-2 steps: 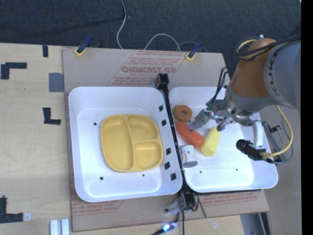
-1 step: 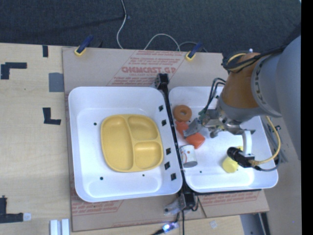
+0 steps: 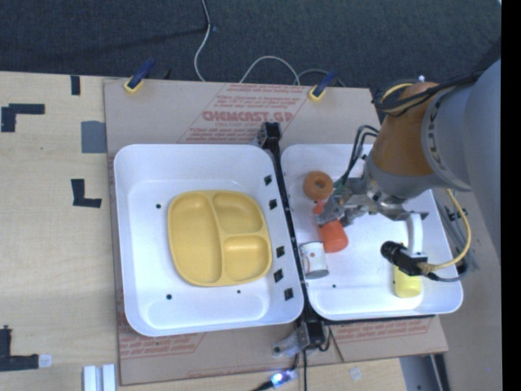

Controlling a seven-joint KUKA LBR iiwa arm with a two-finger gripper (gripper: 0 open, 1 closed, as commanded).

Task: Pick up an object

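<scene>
My gripper (image 3: 335, 208) hangs low over the left part of the right bin (image 3: 370, 301). Right under it and slightly toward the front lies an orange-red cup-like object (image 3: 333, 236), partly covered by the gripper. An orange ring-shaped object (image 3: 318, 185) sits just behind the gripper, near the bin's left wall. A small white and grey can (image 3: 313, 261) lies in front of the orange-red object. A yellow object (image 3: 407, 286) rests near the bin's front right corner.
The left bin (image 3: 134, 177) holds a yellow divided plate (image 3: 218, 236) in its middle. A black divider with clips (image 3: 280, 218) runs between the bins. The grey arm with its orange band (image 3: 403, 141) reaches in over the right bin's back right.
</scene>
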